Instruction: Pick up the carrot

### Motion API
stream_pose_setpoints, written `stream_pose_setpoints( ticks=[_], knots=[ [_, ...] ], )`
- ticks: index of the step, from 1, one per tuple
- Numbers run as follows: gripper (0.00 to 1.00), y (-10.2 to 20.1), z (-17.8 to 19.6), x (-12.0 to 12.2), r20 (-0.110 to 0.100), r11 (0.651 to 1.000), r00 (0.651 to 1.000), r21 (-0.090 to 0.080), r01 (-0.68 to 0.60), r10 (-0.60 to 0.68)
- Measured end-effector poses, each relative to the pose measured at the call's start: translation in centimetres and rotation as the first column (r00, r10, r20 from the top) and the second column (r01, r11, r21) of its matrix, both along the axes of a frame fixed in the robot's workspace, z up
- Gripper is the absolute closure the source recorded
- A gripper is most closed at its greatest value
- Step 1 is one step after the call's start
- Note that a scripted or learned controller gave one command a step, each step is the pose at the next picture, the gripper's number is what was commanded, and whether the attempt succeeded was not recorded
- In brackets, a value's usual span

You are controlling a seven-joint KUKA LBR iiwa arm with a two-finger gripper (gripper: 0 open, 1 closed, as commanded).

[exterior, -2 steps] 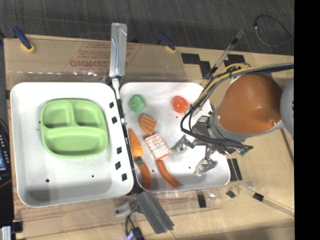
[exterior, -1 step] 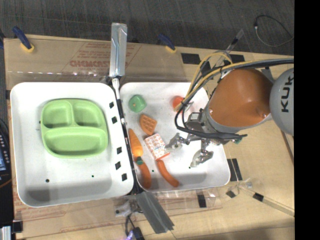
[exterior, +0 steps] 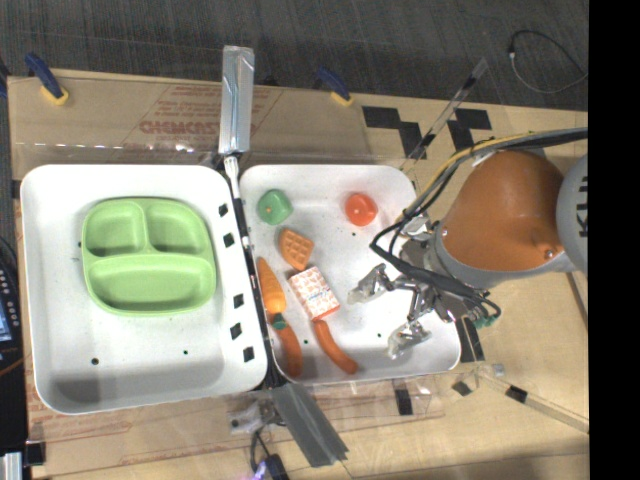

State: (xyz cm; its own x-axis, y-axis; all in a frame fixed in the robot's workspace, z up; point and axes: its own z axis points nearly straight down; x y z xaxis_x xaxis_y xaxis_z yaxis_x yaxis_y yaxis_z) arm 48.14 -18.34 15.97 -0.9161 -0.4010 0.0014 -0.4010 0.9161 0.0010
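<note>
While the arm point(exterior: 500, 218) reaches in from the right, the gripper point(exterior: 392, 313) hangs over the right bin point(exterior: 400, 183) with its fingers spread and nothing between them. The left bin point(exterior: 50, 268) holds a green divided plate point(exterior: 148, 256). The carrot point(exterior: 271, 288) lies against the right bin's left wall, its long axis running near to far; which end is the tip cannot be told. A small red-and-white carton point(exterior: 313, 293) lies just beside it; its print is unreadable.

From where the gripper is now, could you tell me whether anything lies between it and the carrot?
Yes. The carrot lies along the right bin's left wall, and the small carton sits right beside it, on the line from the gripper. The sausage lies just below that line.
</note>
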Motion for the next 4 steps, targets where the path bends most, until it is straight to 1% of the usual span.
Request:
stream_pose_setpoints(
  ticks=[1, 2, 3, 4],
  knots=[
    [0.0, 6.0, -0.1, 0.7, -0.002, 0.827, 0.827, -0.001, 0.562, -0.562],
    [0.0, 9.2, -0.3, -0.5, -0.001, 0.974, 0.974, 0.0, 0.224, -0.224],
    [0.0, 10.5, 3.2, 1.1, 0.002, 0.726, 0.726, 0.0, 0.688, -0.688],
    [0.0, 11.8, 3.1, -0.5, 0.0, 0.795, 0.795, -0.001, 0.606, -0.606]
  ],
)
